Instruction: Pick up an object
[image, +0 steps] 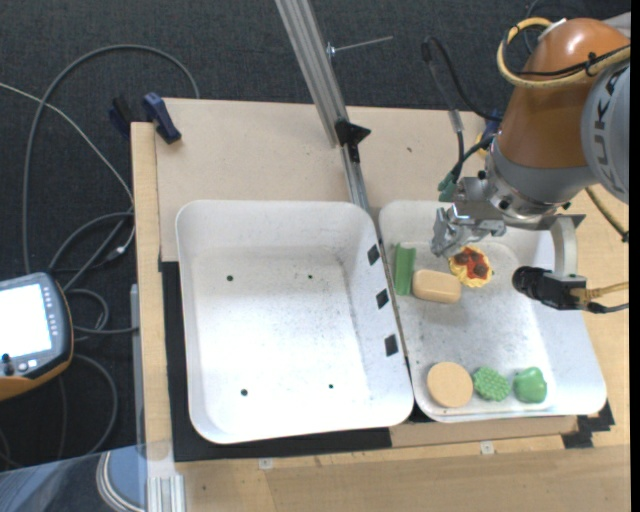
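So the gripper (452, 235) is down over the far end of the right bin (570, 375), hanging off the grey arm (560, 120) with its orange band, and honestly I can't tell how it's set from this angle, it's just a metal blur. Right beside it, on the side toward the arm, sits a little yellow and red toy (471, 266), looks like a piece of play food, touching or nearly touching the gripper, but I can't see it actually clamped. Just below the gripper lies a tan block (436, 287), kind of like a bread roll, and next to that a green strip (403, 270) standing against the bin wall on the side away from the arm. Well away from the gripper, along the near edge of that bin, there's a row: a round tan cookie (449, 384), a bumpy green piece (490, 384), and a shiny green pepper (530, 384). The left bin (200, 300) sits alongside on the tabletop (250, 150), well apart from the gripper.
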